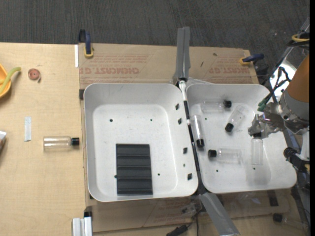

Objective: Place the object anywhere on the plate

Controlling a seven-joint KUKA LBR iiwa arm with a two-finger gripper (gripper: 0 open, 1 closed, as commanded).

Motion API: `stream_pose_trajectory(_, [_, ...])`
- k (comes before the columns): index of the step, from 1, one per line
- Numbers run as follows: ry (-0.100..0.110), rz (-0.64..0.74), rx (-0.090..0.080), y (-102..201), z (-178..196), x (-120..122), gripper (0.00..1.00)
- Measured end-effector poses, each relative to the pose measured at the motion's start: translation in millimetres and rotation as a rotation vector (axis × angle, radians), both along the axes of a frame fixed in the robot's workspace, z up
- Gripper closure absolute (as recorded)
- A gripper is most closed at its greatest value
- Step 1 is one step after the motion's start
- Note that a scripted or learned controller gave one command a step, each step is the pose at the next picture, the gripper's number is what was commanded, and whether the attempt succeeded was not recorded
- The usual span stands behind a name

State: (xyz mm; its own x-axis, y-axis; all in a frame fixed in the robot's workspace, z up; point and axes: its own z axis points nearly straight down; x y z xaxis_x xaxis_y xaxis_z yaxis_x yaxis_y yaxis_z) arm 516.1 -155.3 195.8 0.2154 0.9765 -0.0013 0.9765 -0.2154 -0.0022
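While my pincer [258, 130] hovered over the right bin [275, 183], state unclear, a clear vial [257, 151] lay just below it, long axis toward the bin's front

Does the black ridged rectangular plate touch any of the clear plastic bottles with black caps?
Apart. The camera view shows the black ridged rectangular plate lying alone in the left white bin, while the clear plastic bottles with black caps lie in the right white bin.

arm [301, 90]: grey body, orange band above the wrist, black and green cables alongside, small metal gripper [258, 130] at tip
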Motion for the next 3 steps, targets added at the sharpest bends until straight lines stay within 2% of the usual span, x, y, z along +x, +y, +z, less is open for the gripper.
stream_pose_trajectory(1, [0.0, 0.0, 0.0, 0.0, 0.0, 0.0, 0.0])
stream_pose_trajectory(2, [0.001, -0.548, -0.002, -60.2, 20.5, 76.3, 0.0])
stream_pose_trajectory(3, [0.0, -0.466, -0.002, -17.5, 17.4, 137.4, 0.0])
